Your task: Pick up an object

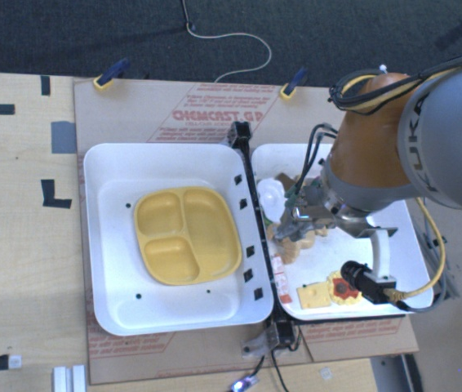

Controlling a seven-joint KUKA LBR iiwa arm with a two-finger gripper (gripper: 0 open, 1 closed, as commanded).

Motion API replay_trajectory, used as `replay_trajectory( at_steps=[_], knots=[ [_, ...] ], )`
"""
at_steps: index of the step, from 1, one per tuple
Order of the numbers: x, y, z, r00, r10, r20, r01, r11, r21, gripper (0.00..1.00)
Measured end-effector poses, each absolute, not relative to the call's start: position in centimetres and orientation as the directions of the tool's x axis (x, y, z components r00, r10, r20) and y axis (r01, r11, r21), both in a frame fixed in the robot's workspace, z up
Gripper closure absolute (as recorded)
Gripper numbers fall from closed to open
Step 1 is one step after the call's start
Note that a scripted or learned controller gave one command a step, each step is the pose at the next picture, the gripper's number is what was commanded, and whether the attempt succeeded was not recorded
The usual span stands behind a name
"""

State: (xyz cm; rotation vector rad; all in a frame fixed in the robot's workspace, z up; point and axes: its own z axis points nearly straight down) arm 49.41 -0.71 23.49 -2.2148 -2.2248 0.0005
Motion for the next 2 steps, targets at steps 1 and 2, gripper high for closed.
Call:
replay_trajectory(
  at_steps=[1,2],
  knots=[
    [49.87,-0.03,22.34,-0.001,1.0,0.0,1.0,0.001,-0.004,1.0],
    [49.25,-0.32,21.75,-0.001,1.0,-0.001,1.0,0.001,-0.004,1.0]
  ],
)
